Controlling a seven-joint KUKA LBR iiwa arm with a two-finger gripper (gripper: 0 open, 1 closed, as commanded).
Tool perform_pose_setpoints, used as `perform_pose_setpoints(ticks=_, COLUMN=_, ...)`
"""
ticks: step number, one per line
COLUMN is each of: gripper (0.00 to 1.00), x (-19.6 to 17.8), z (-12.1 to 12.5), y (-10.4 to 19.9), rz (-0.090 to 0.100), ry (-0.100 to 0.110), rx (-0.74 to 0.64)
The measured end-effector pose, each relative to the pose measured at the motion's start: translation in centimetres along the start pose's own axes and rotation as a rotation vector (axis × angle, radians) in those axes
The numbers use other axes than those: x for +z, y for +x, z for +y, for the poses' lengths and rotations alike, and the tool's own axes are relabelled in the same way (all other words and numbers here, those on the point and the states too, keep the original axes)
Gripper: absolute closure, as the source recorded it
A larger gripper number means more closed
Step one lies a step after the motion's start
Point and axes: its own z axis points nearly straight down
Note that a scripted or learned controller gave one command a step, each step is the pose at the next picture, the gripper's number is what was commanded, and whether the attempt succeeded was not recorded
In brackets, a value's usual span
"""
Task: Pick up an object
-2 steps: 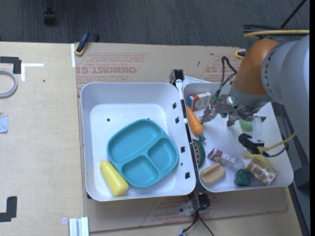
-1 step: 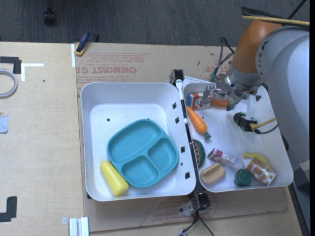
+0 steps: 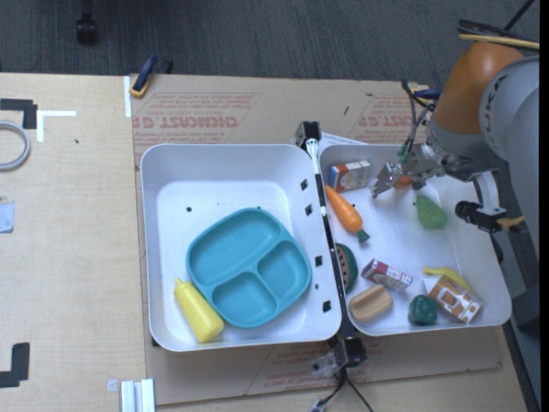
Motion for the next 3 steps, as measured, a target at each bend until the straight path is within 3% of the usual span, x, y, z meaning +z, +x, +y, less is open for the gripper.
perform_pose_setpoints(ticks=1, gripper=0.0, x=0.0, z=0.7, y=5.8, rz=0.001, ry=-0.002, rx=0.067)
perform_pose_setpoints(ticks=2, gripper=1.0, x=-1.0, z=0.6, y=5.8, rz=0.001, ry=-0.001, rx=0.066)
perform_pose_setpoints(ticks=3, gripper=1.0, x=-10.0, z=2.8, y=14.8, rz=0.001, ry=-0.003, rx=0.188)
